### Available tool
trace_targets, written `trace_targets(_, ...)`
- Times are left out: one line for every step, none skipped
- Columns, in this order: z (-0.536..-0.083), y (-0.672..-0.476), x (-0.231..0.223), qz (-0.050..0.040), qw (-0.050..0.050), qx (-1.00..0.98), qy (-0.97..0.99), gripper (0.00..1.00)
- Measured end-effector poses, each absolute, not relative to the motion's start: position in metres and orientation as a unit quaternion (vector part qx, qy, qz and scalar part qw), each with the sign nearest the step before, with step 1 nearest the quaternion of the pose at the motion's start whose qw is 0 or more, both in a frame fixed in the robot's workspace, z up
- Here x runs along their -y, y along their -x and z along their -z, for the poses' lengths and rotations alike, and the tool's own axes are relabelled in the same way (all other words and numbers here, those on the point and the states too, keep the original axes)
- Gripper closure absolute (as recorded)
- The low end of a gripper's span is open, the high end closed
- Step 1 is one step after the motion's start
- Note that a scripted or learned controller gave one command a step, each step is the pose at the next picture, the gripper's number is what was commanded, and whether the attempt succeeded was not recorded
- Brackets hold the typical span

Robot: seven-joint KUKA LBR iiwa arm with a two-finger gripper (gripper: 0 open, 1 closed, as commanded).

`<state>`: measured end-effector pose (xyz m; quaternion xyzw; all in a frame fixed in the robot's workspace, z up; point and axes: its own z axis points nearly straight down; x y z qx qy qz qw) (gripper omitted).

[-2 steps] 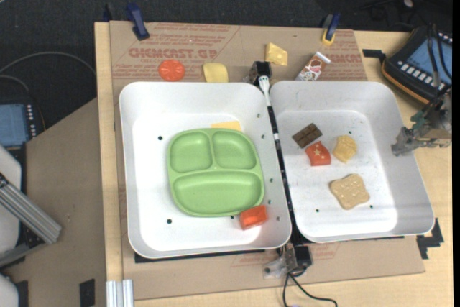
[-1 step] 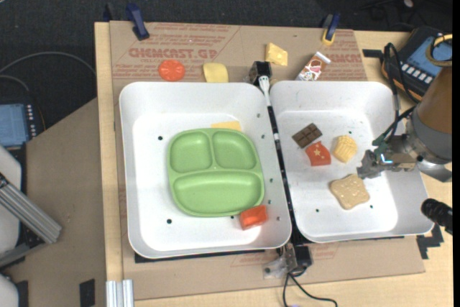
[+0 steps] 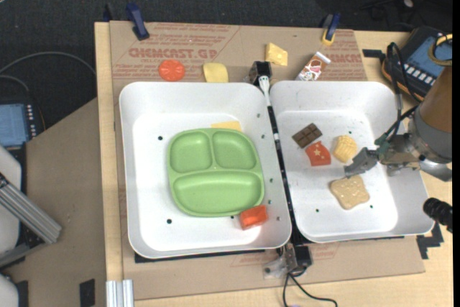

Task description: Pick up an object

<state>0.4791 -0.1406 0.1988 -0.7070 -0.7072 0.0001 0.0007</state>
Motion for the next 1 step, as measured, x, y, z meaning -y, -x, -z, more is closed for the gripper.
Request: trace_targets(-0.0814, -0.4889, 0.1352, 0.0005, -0.004, 0.707, 0.707, 0.0)
